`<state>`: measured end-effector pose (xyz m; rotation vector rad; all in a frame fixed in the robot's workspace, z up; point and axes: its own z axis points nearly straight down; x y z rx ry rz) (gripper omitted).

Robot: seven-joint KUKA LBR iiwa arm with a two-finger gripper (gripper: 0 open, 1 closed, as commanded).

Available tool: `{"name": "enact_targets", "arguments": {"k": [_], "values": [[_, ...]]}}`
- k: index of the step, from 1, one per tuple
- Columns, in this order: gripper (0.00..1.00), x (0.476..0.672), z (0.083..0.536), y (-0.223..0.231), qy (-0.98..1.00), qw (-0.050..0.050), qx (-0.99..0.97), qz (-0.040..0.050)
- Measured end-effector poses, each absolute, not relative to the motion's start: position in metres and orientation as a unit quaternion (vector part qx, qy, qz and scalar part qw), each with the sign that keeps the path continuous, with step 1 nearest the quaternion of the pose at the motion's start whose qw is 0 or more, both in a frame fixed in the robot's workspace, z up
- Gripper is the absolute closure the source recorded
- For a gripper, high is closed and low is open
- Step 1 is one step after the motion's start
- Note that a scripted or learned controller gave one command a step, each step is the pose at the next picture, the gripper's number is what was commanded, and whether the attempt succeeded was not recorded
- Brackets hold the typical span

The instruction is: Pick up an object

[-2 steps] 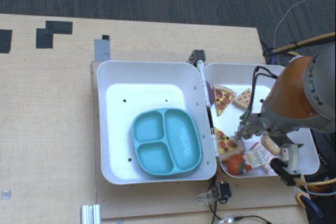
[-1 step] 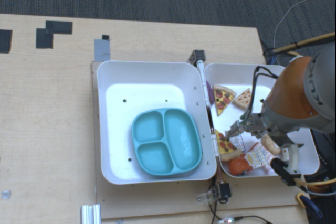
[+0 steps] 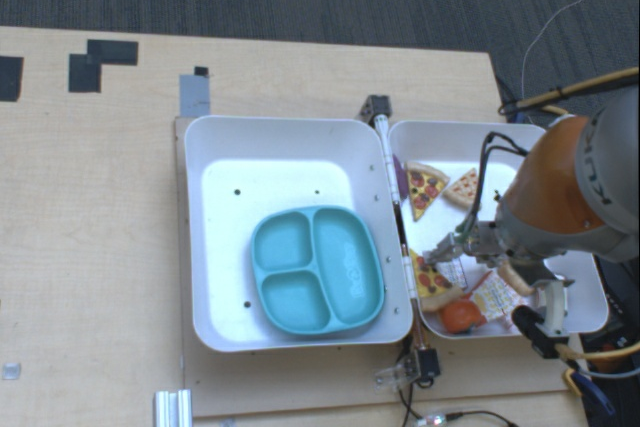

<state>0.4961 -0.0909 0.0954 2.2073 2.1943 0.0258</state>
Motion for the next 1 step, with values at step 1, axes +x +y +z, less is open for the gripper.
{"name": "enact_targets", "arguments": {"k": [1], "values": [[1.00, 0.4979, 0.1052, -0.0870, 0.708, 0.013, 0.706, 0.0110]]}}
